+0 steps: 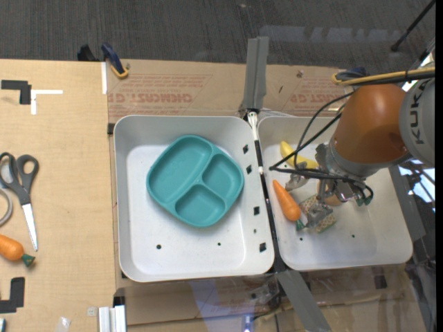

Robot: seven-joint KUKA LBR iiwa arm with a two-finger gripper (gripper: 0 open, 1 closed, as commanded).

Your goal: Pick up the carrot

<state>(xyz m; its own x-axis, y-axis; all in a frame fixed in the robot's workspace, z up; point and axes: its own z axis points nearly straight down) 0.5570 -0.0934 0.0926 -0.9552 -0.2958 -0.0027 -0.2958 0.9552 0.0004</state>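
Orange on white: carrot point(286, 200) lying flat and aslant in the right bin point(387, 254), close to its left wall, about midway between the far and near edges. Clear on top, but tight against that wall, so little room on that side for a grasp.

Hanging just beside it, toward the bin's middle: gripper point(320, 213), low over the floor, half hidden under the arm's orange band point(370, 120) and looped cables. Whether apart or together, cannot tell; nothing orange visibly held. Probably poised for a short sideways shift onto the carrot.

Near the far-left corner of the same bin: yellow piece point(289, 151), apart from the carrot. In the left bin point(131, 241): teal divided plate point(196, 180), well apart and no obstacle.
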